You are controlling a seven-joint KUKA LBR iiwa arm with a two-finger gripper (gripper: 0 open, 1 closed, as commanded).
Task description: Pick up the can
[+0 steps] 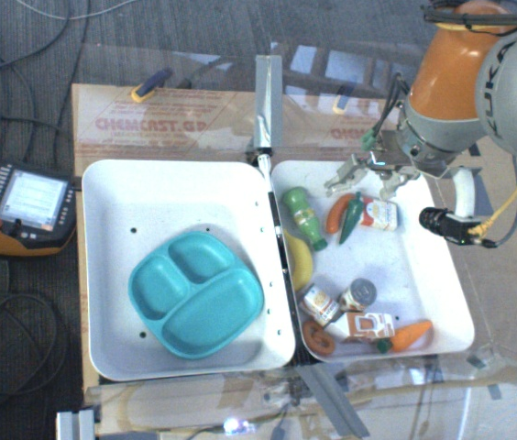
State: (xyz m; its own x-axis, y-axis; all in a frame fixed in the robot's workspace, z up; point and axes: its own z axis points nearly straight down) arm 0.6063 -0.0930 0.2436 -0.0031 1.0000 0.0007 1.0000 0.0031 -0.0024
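The can [361,293] is small, with a round silver top, and stands in the lower middle of the right bin [442,273]. My gripper [368,178] hangs over the bin's far end, well above and beyond the can. Its fingers [339,182] are spread open with nothing between them. Just below the gripper lie a green pepper [352,216], an orange carrot-shaped piece [335,214] and a small white and red bottle [382,214].
The right bin also holds a green bottle [302,216], a banana [301,260], a small jar on its side [321,304], a carton [370,324] and a carrot [411,335]. A teal divided plate [196,291] lies in the left bin [112,209].
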